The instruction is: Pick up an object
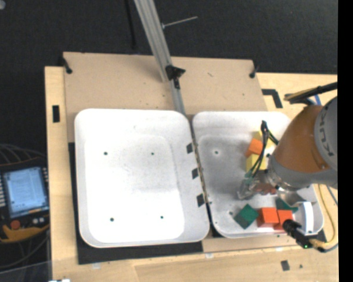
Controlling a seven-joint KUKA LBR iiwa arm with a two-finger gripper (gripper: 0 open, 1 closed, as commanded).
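Green block (245, 217) near edge, right bin (220, 128); gripper (252, 188) just above, grip state unreadable; descend centred, avoid orange block (268, 216).

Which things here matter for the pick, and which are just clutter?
Job:
hand, low in the right bin
green block
orange block
yellow and orange pieces at the arm's edge

Lying about:
left bin
handheld screen unit off the bench's left
metal pole

Robotics lab. Evidence: industrial arm (303, 148) over plywood bench (159, 87), two white bins (135, 175), control pendant with lit screen (20, 195), cables, metal camera pole (156, 31).
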